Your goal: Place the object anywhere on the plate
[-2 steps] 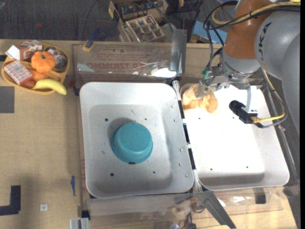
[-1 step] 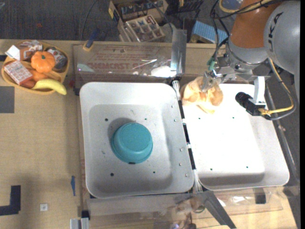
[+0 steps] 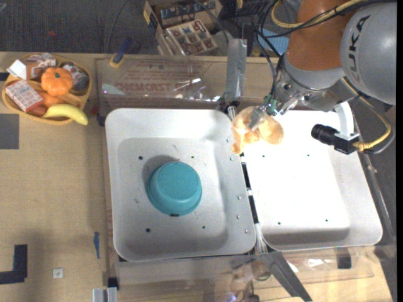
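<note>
Left bin (image 3: 126, 143) open around teal plate (image 3: 175, 188); arm (image 3: 340, 36) overhangs right bin (image 3: 327, 194).

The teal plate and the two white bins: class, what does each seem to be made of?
The teal plate looks like matte moulded plastic: uniform colour, soft rounded rim, no glare. The left bin and right bin look like smooth white plastic or coated sheet, with rounded corners; the right one is too brightly lit to judge further.

gripper (image 3: 257, 119): I hang over my right bin's (image 3: 315, 219) upper-left corner | object (image 3: 267, 131): pale orange lump right at my fingertips, blurred, grip unclear | plate (image 3: 175, 187): teal, lower left of me, in left bin (image 3: 126, 137)
</note>
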Tool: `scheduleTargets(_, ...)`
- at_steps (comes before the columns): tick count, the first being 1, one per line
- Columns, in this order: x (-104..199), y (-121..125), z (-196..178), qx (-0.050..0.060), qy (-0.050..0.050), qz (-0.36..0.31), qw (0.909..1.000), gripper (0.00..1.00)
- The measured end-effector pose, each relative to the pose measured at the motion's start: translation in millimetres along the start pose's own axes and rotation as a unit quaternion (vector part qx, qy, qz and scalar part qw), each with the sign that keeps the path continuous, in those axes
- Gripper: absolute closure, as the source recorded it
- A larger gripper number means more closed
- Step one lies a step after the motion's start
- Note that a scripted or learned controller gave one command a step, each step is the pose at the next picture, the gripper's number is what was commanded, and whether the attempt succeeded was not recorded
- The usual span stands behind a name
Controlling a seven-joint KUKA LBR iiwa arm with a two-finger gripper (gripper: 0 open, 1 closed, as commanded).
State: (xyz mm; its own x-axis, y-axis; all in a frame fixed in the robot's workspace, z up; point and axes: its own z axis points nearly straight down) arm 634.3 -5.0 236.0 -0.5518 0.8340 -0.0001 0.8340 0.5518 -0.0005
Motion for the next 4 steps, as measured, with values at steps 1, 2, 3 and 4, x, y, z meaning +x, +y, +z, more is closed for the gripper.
scheduleTargets(1, 50, 6, 11, -0.001, -0.001, -0.197, 0.9804, 1.00)
scheduleTargets(2, 101, 20, 18, -0.001, 0.000, -0.387, 0.9221, 1.00)
scheduleTargets(3, 157, 30, 20, -0.002, -0.001, -0.473, 0.8812, 1.00)
scheduleTargets(4, 208, 34, 11, -0.001, 0.000, -0.474, 0.8804, 1.00)
